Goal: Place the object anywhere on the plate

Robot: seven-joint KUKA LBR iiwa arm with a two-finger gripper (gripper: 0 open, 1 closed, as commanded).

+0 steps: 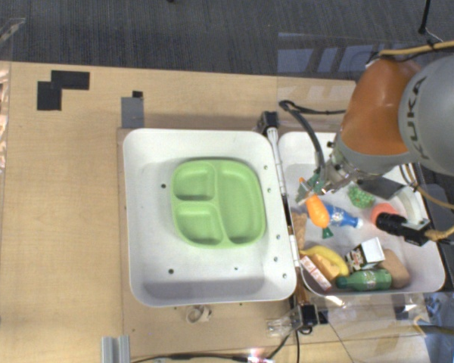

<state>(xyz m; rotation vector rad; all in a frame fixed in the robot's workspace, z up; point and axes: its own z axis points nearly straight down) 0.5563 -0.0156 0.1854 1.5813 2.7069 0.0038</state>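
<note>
the arm reaches in from the right, bent down over the right bin (431,278), its gripper (323,181) low above the toys; whether it is wide or narrow cannot be told. just below it lies one carrot (316,209). nearer sit one banana (329,259) and one green cucumber (363,280). one green plate (216,202) rests in the left bin (147,278).

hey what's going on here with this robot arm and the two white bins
A grey and orange robot arm is reaching in over the right bin, which holds a jumble of small items, among them a carrot-like orange piece, a banana and a green vegetable. Its gripper sits just above the orange piece; whether it has hold of anything is hard to tell. The green divided plate lies in the left bin with nothing on it yet.
</note>
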